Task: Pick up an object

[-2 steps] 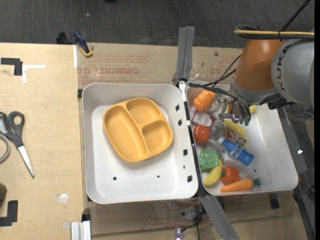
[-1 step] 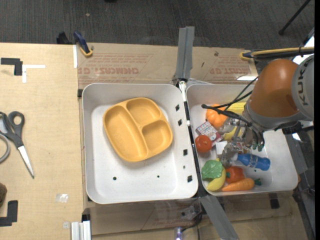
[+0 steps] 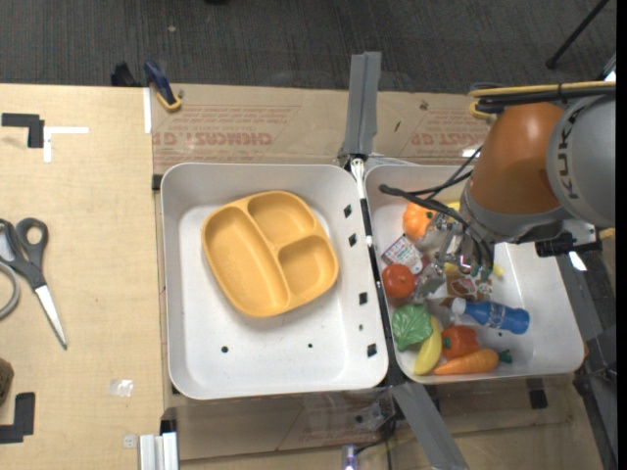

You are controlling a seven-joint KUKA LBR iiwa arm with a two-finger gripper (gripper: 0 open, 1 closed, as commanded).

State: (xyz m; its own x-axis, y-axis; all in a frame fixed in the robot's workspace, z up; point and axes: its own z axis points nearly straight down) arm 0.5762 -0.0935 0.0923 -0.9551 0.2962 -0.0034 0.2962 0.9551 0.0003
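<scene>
Pale wood worktop (image 3: pixel 78 262) carried two shallow white bins. Toys crowded the right bin (image 3: pixel 549 311): a round red tomato (image 3: pixel 398 281), a blue plastic bottle (image 3: pixel 497 316). The claw (image 3: pixel 454 253) hung among them; its grip I cannot tell. It might have bumped neighbours or grabbed nothing.

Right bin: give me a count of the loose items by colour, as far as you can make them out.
Partly hidden by the arm, so only what is clear:
Orange: 2, an orange fruit and a carrot
Red: 2, a tomato and a red pepper
Green: 1, a leafy vegetable
Yellow: 1, a banana
Blue: 1, a bottle
Total: 7
</scene>
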